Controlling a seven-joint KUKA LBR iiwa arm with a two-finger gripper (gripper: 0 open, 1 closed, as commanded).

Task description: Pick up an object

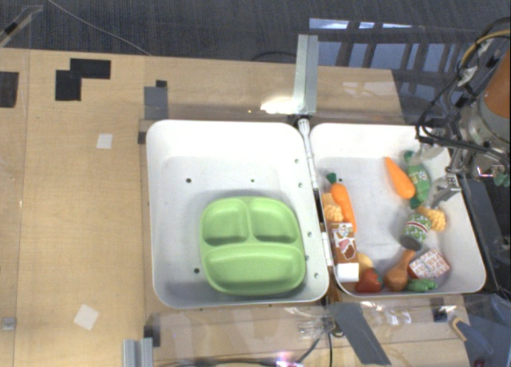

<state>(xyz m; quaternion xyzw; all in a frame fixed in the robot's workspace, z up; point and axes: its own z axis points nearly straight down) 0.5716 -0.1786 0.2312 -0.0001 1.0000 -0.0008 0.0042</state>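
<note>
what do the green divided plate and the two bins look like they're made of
Green divided plate: probably molded plastic, with a smooth, slightly glossy surface, rounded compartment ridges and one uniform color. Left bin and right bin: likely thin formed plastic or painted sheet metal, matte white with rounded corners and small dark holes in the left one; the look leaves it open.

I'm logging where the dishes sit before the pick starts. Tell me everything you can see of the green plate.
The green plate is a light-green divided tray, plastic by its look, with rounded corners. It has three compartments: two smaller ones along its far side and one wide one along its near side. It lies flat, right way up, on the floor of the left bin, toward the near edge and slightly turned. Its compartments hold nothing, and only the bin floor touches it.
</note>
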